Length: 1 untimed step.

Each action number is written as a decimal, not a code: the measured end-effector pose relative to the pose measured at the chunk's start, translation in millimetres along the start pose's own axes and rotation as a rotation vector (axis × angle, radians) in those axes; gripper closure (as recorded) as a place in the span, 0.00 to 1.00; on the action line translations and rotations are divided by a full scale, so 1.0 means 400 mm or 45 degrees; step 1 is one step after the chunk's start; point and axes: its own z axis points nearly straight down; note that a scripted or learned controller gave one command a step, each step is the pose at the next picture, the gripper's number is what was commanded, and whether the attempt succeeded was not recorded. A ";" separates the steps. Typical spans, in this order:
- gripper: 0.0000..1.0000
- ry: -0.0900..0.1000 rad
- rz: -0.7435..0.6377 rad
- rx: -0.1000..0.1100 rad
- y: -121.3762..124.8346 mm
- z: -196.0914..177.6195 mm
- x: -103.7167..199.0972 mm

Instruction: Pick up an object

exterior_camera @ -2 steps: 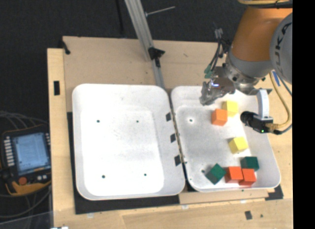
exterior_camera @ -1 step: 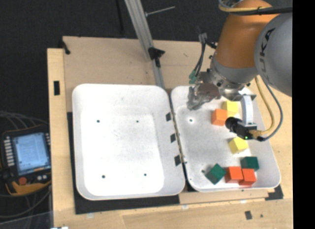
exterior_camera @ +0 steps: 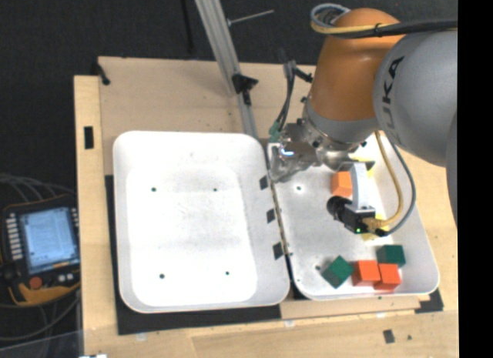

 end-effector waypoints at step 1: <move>1.00 0.000 -0.001 0.001 -0.041 0.008 0.125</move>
